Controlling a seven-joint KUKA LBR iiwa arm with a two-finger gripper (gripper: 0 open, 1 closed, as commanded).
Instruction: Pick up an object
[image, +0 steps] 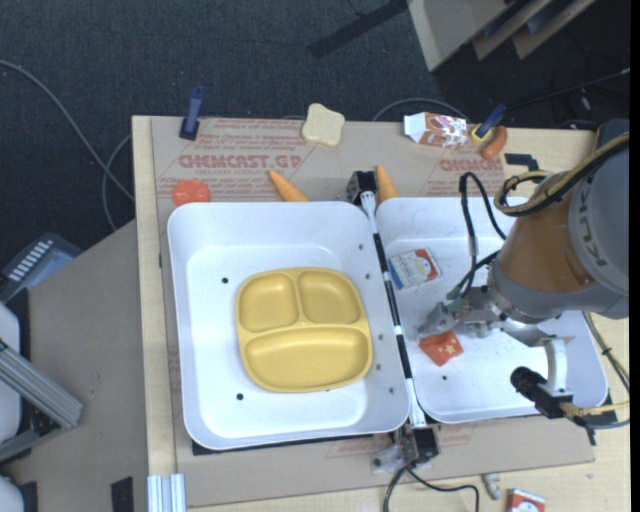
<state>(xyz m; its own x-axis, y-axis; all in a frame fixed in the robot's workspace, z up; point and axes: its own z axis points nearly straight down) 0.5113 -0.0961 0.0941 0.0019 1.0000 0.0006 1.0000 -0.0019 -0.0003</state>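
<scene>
In the right bin (480, 400) an orange-red piece (440, 347) lies near the left wall, and a small white card with red and blue print (413, 268) lies further back. My gripper (450, 315) hangs low over the bin, just above the orange-red piece and in front of the card. The arm's grey and orange wrist (545, 265) reaches in from the right and covers the bin's right half. A yellow three-compartment plate (301, 328) sits in the middle of the left bin (200, 300).
Beyond the bins, on the brown board, lie a slice of bread (323, 124), two orange carrot-like pieces (288, 187), a red disc (189, 191), a blue clip (191, 112) and a small carton (437, 128). Black cables (468, 215) loop over the right bin.
</scene>
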